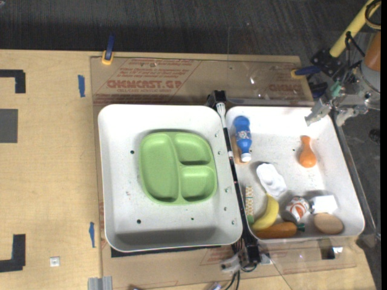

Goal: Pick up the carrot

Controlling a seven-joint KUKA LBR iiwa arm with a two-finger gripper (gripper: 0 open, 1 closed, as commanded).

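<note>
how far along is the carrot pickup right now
Nothing looks done yet. The carrot lies at the near edge of the right bin, beside the banana, untouched. The claw sits over that bin's far right corner, well away from the carrot, with nothing between its fingers. Left to do: travel across to the carrot, come down, close on it and lift.

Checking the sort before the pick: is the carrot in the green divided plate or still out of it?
Out of it. The carrot lies flat in the right bin, beside the banana; the green plate sits in the left bin.
</note>
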